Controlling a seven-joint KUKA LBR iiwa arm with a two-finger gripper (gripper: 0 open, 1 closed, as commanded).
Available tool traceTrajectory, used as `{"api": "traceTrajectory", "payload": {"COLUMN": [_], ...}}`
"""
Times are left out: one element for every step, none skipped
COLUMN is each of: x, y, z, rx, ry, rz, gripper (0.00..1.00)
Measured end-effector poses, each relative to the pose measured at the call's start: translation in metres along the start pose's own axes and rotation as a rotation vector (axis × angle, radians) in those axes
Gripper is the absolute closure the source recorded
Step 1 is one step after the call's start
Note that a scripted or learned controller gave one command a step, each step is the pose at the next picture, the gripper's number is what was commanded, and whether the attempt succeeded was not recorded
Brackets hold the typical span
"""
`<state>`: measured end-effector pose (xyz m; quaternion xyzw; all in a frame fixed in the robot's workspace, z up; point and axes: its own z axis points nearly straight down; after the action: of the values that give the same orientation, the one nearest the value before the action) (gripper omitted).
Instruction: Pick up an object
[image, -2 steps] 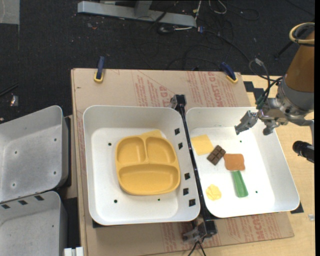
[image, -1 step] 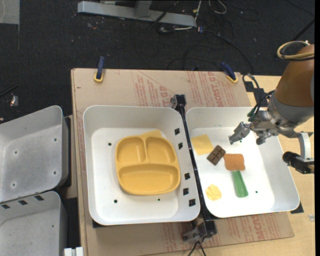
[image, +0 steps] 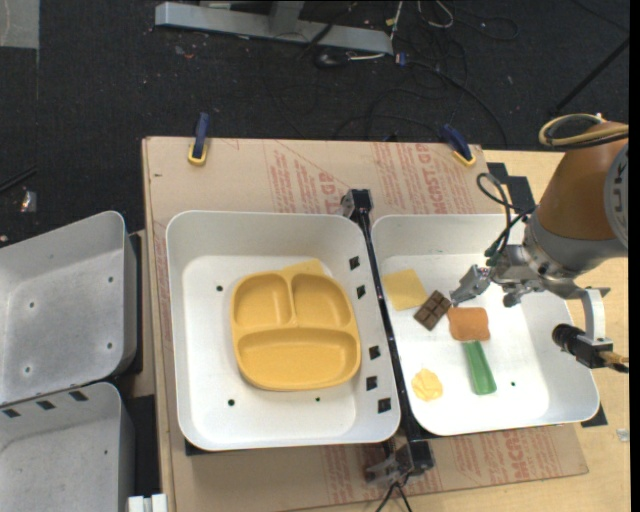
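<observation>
While poised over the right bin, grouped from largest to smallest:

Bench (image: 300, 165): brown board, two white bins side by side.
Left bin (image: 190, 300): holding a yellow divided tray (image: 295, 330), well apart from the arm.
Right bin (image: 540, 385): holding five small items, all loose on the floor.
Arm (image: 585, 205): reaching in from the right, orange band above the wrist.
Gripper (image: 470, 285): low over the bin, fingers slightly spread, pinching nothing; tip just above the orange block and beside the brown block.
Green stick (image: 481, 367): touching the orange block's lower edge.
Yellow square (image: 405, 289): flat, near the divider.
Orange block (image: 468, 323): likeliest target, still resting in the bin.
Brown block (image: 432, 310): tilted, just beside the orange block.
Yellow lump (image: 427, 384): apart, near the front wall.
Risk: crowded neighbours; likely to nudge the brown block or close on two pieces, or slip off a rounded edge.
</observation>
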<state>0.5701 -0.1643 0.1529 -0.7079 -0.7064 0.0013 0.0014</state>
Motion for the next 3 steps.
{"api": "traceTrajectory", "payload": {"x": [0.004, 0.004, 0.001], "y": [-0.009, -0.008, -0.008], "z": [0.049, 0.037, -0.025], "rx": [-0.002, -0.004, -0.007], "ry": [0.000, -0.001, -0.001], "rz": [-0.001, 0.000, -0.004], "gripper": [0.00, 1.00, 1.00]}}
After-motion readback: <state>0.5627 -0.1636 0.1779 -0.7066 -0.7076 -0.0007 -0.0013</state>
